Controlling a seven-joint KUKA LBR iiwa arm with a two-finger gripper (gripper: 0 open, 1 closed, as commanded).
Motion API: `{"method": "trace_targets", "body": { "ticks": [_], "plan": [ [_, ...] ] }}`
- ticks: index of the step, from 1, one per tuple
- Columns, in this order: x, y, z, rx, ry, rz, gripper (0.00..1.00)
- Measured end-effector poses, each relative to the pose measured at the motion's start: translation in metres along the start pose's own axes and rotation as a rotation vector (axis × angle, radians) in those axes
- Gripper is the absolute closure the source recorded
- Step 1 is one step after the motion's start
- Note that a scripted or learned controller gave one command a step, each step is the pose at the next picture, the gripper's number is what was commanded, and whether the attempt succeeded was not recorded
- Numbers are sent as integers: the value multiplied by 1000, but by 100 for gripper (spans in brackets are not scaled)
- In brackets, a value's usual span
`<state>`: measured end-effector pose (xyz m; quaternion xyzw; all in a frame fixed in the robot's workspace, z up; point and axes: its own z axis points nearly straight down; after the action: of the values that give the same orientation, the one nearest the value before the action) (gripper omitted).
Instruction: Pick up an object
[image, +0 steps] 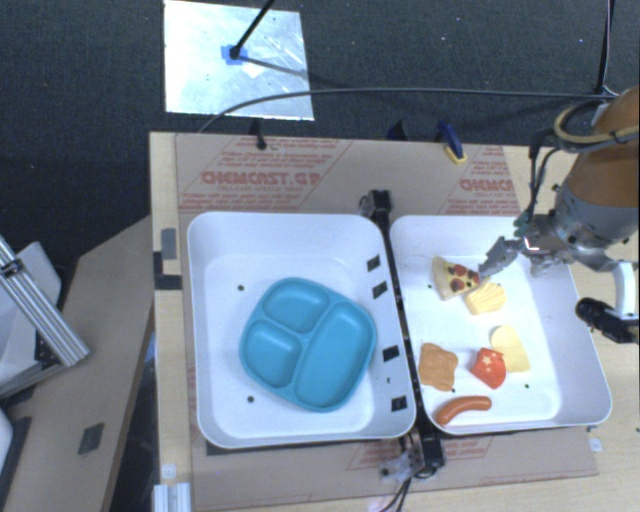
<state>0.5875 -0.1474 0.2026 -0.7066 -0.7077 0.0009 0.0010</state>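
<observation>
Bins (300, 235): white plastic, smooth, faintly glossy.
Divided plate (308, 343): blue plastic, smooth, satin sheen.
Toy foods (463, 407): plastic, glossy.
Bench board (300, 165): printed brown cardboard, matt.
Sheet (237, 60): silvery foil, crinkled, shiny.
Floor (70, 110): dark carpet, rough.

A pale wooden bench (130, 300) carries a brown cardboard sheet with red lettering (270, 175). On that sheet two shallow white plastic bins sit side by side, the left bin (215, 250) touching the right bin (580, 340)
</observation>
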Motion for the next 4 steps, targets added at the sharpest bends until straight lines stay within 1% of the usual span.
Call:
{"method": "trace_targets", "body": {
  "ticks": [1, 2, 3, 4],
  "plan": [
    [4, 6, 44, -1, 0, 0, 0],
    [-3, 4, 104, 0, 0, 1, 0],
    [-4, 7, 87, -12, -4, 1, 100],
    [-1, 11, 22, -11, -2, -3, 100]
  ]
}}
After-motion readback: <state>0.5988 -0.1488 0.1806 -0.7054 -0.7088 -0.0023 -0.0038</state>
